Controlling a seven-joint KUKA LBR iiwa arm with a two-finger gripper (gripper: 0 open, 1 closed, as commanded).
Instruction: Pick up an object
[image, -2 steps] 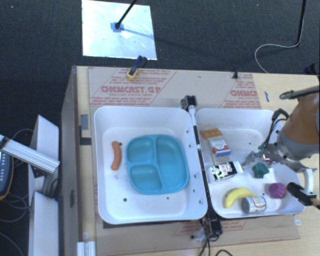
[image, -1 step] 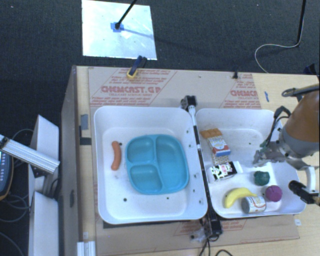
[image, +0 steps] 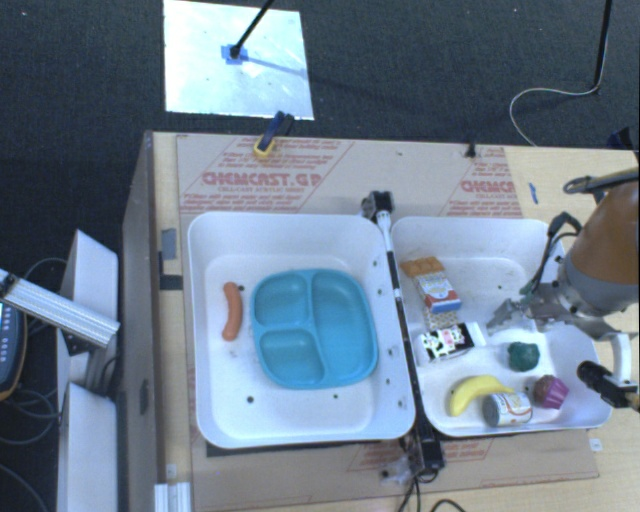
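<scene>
Objects for picking are gathered in the right bin (image: 470, 232), at the right of the frame: a small carton (image: 440, 295) and an orange packet (image: 423, 267) near the divider, a black-and-white patterned item (image: 446, 342) below them, a banana (image: 472, 391) and a tin can (image: 506, 407) along the lower edge, a magenta cupcake-like toy (image: 548, 390) at lower right, and a dark green lump (image: 522, 354) just above it. The left bin (image: 210, 300) carries a blue divided plate (image: 312, 328) with a sausage-shaped toy (image: 232, 310) beside it. The arm (image: 605, 250) is seen entering from the right edge, and the gripper (image: 518, 312) is poised over the right bin, just above and left of the green lump; whether it is spread or closed cannot be told, and nothing is seen held. No target is named, so the green lump, being nearest and standing apart from its neighbours, is judged the most sensible choice. A good attempt would be made by centring over it before descending, so that it is not nudged toward the cupcake toy or the bin wall. The tool is blurred against the white floor, its height above the bin cannot be judged, and the arm's upper part is cut off at the frame edge. The printing on the carton is too small to be read.
</scene>
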